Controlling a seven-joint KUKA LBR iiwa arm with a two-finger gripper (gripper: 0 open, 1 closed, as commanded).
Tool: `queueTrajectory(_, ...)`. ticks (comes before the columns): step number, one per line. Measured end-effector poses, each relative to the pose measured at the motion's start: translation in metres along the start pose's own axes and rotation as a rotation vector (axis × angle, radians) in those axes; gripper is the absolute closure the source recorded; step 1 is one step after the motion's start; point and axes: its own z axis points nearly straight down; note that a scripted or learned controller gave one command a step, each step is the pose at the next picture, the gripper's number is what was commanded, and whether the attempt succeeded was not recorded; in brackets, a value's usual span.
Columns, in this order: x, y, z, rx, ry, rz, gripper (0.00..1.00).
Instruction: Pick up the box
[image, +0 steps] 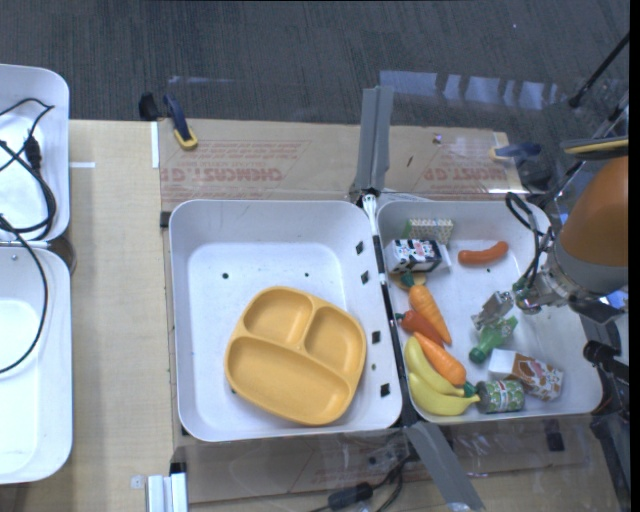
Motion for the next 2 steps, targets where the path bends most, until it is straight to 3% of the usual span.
queueTrajectory(1, -0.0006, 0.0000, -0.0069, 0.001, 0.002, 0.004, 1.00)
queueTrajectory(2, -0.0005, 0.0001, -0.0069, 0.001, 0.002, 0.003, 0.00)
